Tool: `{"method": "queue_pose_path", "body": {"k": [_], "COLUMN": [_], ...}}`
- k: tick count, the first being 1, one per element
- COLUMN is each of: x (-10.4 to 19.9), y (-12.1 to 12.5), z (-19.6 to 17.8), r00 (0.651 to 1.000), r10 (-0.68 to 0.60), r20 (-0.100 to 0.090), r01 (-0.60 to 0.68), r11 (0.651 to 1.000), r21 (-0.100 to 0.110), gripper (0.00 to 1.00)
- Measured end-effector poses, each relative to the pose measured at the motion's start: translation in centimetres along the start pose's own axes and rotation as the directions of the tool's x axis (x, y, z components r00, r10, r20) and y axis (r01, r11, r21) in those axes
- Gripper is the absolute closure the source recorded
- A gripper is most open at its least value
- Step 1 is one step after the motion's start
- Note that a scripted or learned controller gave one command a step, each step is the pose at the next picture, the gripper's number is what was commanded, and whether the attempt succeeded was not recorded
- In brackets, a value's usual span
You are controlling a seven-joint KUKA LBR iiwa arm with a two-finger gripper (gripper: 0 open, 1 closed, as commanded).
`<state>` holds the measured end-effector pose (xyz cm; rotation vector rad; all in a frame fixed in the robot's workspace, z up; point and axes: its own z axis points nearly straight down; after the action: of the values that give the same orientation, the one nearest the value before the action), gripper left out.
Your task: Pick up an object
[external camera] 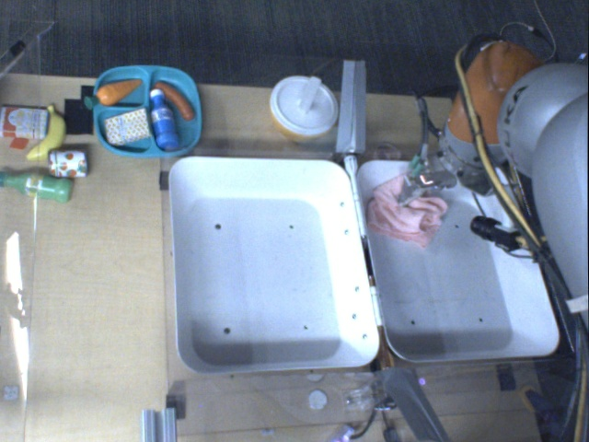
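nearest to me, along the front edge of the bench, there are some clear plastic bits and a metal bracket [158, 424], nothing the task cares about. then come the two white bins side by side. the left bin [198, 339] has nothing lying on its floor. the right bin [515, 339] holds the one thing worth grabbing, a crumpled pink cloth [403, 214], bunched up in its far left corner, close to the wall shared with the other bin.

the gripper [426, 177] sits right at the far edge of that cloth, touching or just above its upper folds, with the grey arm [543, 109] and its orange band coming in from the right. the claw is too small and cluttered with cables for me to say how wide it stands or whether any fabric is caught in it, so i cannot tell. the cloth looks to be resting on the bin floor, so i judge the pick as not yet done: the reach is made, the closing and lifting are left.

farther back, on the pale wooden bench, stands a white lidded cup [304, 107], and to the far left a blue divided tray [147, 109] with toy food, a banana [48, 134], a small can [67, 163] and a green bottle [35, 185]. beyond is dark carpet.
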<state>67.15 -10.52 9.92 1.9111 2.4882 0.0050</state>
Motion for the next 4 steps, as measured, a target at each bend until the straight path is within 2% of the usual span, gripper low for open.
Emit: {"method": "queue_pose_path", "body": {"k": [1, 2, 3, 4], "x": [-0.1, 1.3, 2.7, -0.5], "y": [0.0, -2.7, -6.0, -3.9], "z": [0.0, 0.3, 0.2, -3.8], "r00": [1.000, 0.999, 0.998, 0.997], "r10": [0.002, -0.052, -0.058, -0.072], "r20": [0.001, 0.012, 0.013, -0.001], "r01": [-0.002, 0.052, 0.058, 0.072], "r11": [1.000, 0.998, 0.998, 0.997], "r21": [-0.001, -0.022, -0.024, 0.003], "gripper": [0.00, 0.00, 0.00, 0.00]}}
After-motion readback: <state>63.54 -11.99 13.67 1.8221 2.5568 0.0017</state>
